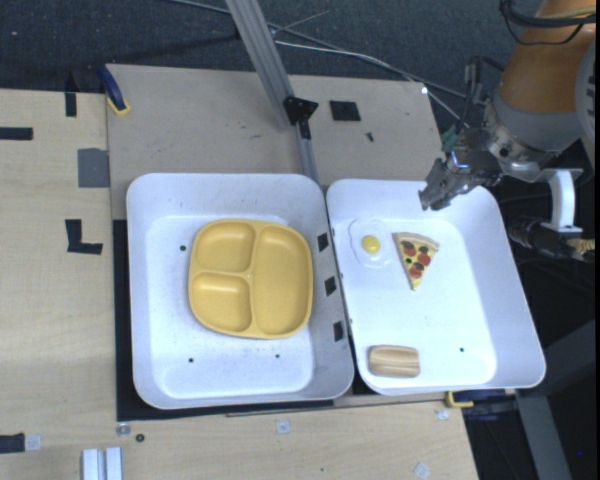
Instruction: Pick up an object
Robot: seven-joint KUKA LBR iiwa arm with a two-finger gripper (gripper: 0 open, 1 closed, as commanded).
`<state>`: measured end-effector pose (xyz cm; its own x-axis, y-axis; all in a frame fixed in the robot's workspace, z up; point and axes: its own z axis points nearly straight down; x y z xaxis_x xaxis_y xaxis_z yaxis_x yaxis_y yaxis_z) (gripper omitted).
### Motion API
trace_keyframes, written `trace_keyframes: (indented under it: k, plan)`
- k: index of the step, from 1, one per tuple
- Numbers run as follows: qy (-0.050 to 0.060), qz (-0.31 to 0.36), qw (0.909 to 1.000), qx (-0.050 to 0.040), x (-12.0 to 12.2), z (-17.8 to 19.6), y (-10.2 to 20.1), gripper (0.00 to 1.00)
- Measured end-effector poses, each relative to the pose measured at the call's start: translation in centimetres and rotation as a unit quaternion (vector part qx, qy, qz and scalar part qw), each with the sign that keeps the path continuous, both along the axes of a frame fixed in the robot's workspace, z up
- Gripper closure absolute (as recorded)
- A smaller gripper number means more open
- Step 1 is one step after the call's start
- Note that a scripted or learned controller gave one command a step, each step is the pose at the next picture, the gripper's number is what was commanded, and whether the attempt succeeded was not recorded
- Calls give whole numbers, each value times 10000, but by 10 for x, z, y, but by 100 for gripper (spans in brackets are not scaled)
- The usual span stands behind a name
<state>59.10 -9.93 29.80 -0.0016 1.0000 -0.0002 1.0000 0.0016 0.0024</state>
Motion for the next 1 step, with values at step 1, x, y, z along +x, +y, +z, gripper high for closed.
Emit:
trace_keyframes:
  k: [1]
  plan:
    - [24, 17, 10000, 2, 6, -20, 49, 100]
